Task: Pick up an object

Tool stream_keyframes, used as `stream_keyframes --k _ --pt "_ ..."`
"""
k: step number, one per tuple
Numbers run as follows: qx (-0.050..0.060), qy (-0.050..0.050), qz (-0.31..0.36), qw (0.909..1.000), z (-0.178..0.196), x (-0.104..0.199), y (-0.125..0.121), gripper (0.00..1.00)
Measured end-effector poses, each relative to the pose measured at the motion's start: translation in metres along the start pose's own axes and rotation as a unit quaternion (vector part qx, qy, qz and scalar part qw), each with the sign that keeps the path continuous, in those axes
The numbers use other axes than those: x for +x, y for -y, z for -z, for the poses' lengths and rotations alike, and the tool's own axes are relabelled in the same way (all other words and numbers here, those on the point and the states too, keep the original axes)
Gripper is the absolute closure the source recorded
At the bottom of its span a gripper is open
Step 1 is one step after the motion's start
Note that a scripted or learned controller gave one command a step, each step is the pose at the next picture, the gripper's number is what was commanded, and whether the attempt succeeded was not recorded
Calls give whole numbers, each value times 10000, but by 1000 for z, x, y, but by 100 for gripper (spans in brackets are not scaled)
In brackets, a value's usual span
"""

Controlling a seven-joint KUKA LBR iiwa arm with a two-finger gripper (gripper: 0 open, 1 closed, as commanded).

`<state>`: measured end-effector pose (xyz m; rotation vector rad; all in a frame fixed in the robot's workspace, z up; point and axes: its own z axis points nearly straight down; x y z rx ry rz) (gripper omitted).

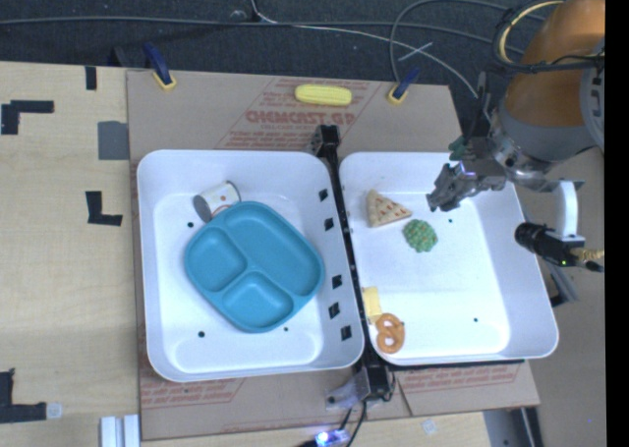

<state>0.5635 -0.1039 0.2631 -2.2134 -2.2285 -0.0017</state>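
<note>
Nearest the camera, at the front of the right bin [511,332], a pretzel [390,333] lay beside a small yellow block [371,300], both tucked against the divider between the bins. Nothing crowded them. Further back in that same bin sat the green broccoli piece [421,235], round and knobbly, on open white floor, and just behind and left of it a tan pizza slice [385,209], triangular with darker specks. The two were near but apart.

Over in the left bin [157,268], a blue sectioned plate [254,264] with three compartments took up the middle, tilted at an angle, and a small white cup [216,201] lay on its side just behind the plate's back corner.

The hand [444,194] hung over the back part of the right bin, up and right of the broccoli piece, close to it but not touching anything, with nothing between its fingers. Whether it was spread or closed, I could not tell; it was too dark and small.

Farthest back, on the cardboard sheet [197,111] covering the table, a yellow corn cob [322,94] lay outside both bins.
</note>
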Motion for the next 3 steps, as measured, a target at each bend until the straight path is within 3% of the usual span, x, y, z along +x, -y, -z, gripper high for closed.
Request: stream_keyframes --k 2,3 --pt "10 0 1 10000 -9 105 0 100" --pt "14 6 -5 10000 -24 152 -14 100"
